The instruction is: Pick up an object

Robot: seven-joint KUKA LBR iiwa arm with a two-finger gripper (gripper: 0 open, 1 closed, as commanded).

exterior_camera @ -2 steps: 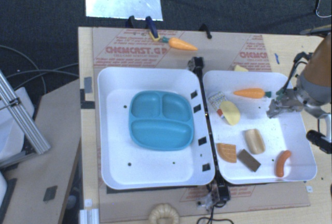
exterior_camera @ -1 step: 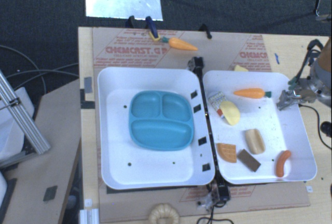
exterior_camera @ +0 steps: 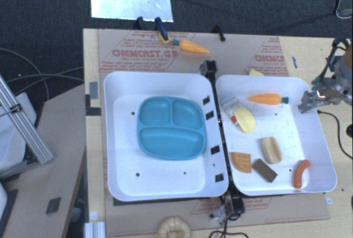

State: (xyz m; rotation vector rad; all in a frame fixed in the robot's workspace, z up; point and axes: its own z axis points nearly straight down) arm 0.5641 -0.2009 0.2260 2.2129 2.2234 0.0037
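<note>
Here, gripper (exterior_camera: 312, 97): hovered at the right bin's (exterior_camera: 325, 149) right rim; whether open or closed, unclear.
Held: nothing visible.
Nearest: toy carrot (exterior_camera: 266, 99), left of it.

In my right bin (exterior_camera: 322, 138) lie a carrot (exterior_camera: 266, 99) near the far edge, a yellow piece (exterior_camera: 245, 120) by the left wall, a bun (exterior_camera: 270, 150) mid-bin, a chip (exterior_camera: 240, 161) and brown block (exterior_camera: 265, 170) near the front-left corner, a sausage (exterior_camera: 299, 174) front-right.
</note>
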